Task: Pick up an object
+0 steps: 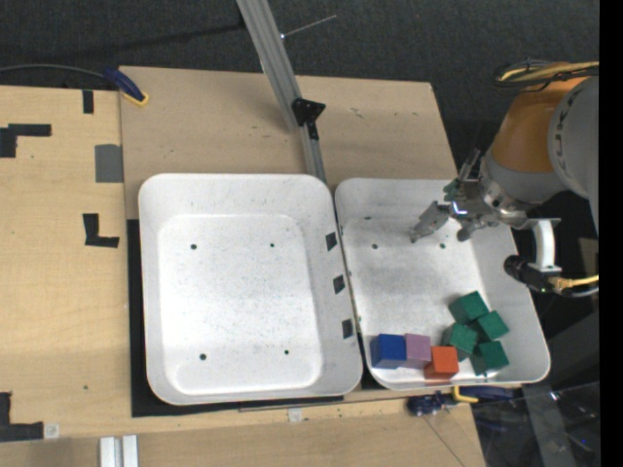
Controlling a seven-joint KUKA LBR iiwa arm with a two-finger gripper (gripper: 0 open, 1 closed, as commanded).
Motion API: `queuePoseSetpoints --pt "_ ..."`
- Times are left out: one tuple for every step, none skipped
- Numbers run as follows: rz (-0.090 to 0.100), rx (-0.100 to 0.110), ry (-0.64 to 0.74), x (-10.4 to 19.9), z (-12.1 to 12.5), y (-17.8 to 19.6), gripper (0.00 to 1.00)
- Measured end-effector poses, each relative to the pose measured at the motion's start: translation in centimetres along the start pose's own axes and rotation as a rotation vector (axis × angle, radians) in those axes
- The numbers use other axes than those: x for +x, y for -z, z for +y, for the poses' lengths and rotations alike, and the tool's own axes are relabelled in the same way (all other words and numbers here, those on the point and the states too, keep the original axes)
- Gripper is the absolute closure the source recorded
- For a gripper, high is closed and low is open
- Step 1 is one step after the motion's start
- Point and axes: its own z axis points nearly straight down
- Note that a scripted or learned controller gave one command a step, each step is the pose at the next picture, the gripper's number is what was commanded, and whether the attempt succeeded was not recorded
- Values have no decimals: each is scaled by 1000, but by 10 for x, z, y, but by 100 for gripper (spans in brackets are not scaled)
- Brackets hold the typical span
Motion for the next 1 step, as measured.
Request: queuePoseSetpoints --pt "0 0 -1 1 -1 -55 0"
